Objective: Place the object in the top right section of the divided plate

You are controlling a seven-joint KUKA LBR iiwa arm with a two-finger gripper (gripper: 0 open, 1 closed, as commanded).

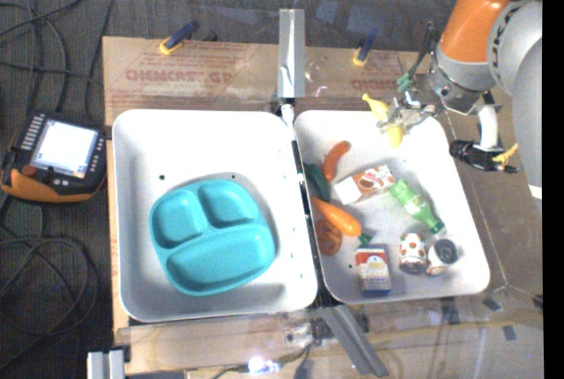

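Note:
A teal divided plate [181, 263] lies in the left white bin [132, 148], with two small sections at its far side and one large section at the near side. Its top right section [231, 203] has nothing in it. My gripper [401, 115] hangs over the far edge of the right bin [463, 192], well to the right of the plate. A small yellow banana [391, 132] sits between its fingers, one end poking out to the left and the other hanging below.
The right bin holds a sausage [336, 159], a carrot [338, 217], a green bottle [416, 204], a red and white box [374, 181], two cans [411, 252] and a small carton [374, 271]. A teach pendant [57, 157] lies left of the bench.

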